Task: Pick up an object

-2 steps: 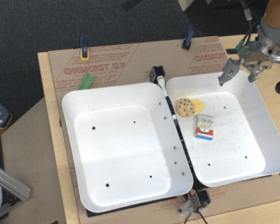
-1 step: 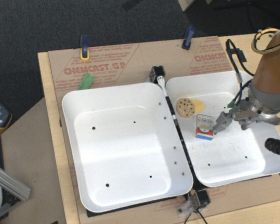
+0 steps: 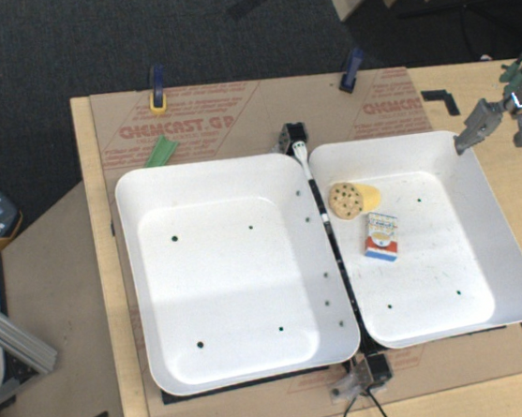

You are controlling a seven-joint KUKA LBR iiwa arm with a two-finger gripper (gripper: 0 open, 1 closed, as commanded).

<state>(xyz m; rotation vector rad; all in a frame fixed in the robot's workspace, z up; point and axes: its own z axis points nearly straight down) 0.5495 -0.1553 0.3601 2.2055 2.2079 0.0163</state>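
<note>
A: Where is the pincer [image 3: 491, 123]?

B: At the worktop's [image 3: 108, 269] far right edge, just outside the far right corner of the right bin [image 3: 500, 230], above the bench rather than over the bin floor. Whether it is released or clenched I cannot tell; it grasps nothing that shows.

A: And the things to pick?

B: Both lie in the right bin, toward its far left corner. A round cookie [image 3: 344, 200] sits nearest the divider between the bins, touching a yellow piece [image 3: 370, 196] on its right. Just nearer the front lies a small white box [image 3: 383, 237] with a red and blue end, apart from the cookie.

A: The left bin [image 3: 158, 291]?

B: White floor with four dark dots.
</note>
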